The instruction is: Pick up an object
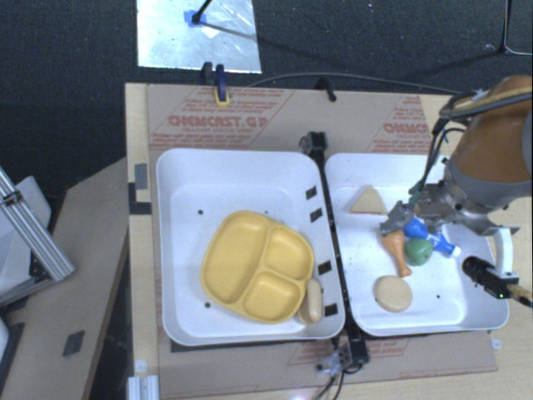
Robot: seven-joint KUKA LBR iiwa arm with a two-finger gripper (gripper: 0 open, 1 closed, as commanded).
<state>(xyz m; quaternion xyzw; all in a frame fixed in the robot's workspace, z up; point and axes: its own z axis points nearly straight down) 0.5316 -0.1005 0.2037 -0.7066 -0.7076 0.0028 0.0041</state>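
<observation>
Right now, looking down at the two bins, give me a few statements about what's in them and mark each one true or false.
1. The yellow divided tray lies in the left bin. True.
2. The pincer hovers over the left bin. False: it is over the right bin, beside the blue and green toys.
3. A round beige disc lies near the front of the right bin. True.
4. The tan wedge sits on the yellow tray. False: it lies in the right bin, near its back left corner.
5. The orange carrot-shaped toy lies in the right bin. True.
</observation>
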